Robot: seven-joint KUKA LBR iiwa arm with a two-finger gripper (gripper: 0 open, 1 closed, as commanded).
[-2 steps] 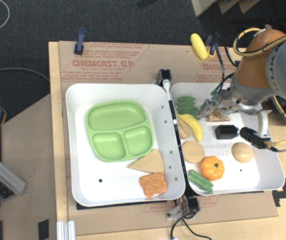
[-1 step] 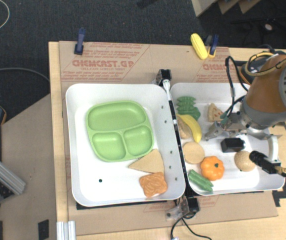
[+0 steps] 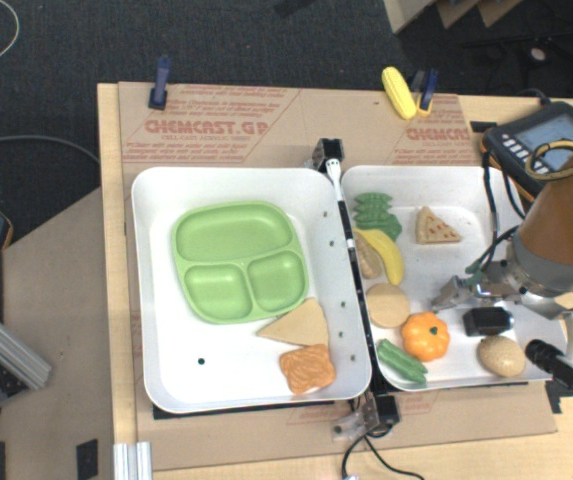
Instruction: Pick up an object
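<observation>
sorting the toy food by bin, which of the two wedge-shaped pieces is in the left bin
The plain tan wedge, lying beside the green tray. The other wedge, with dark specks, sits in the right bin.

Two white bins (image 3: 166,298) on my tan table (image 3: 116,218), which bears red lettering. Left bin: pale green divided tray (image 3: 238,260), beige wedge (image 3: 296,325), orange waffle-patterned piece (image 3: 308,368). Right bin: yellow banana (image 3: 384,255), orange pumpkin (image 3: 426,336) with green stem, dark green vegetables (image 3: 374,211). My arm (image 3: 563,233): grey, orange band.

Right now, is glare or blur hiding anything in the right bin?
Camera view: even light, no strong glare on the right bin; the food items are sharp, with soft shadows; the end effector area is dark and cluttered, its details hard to read.
</observation>
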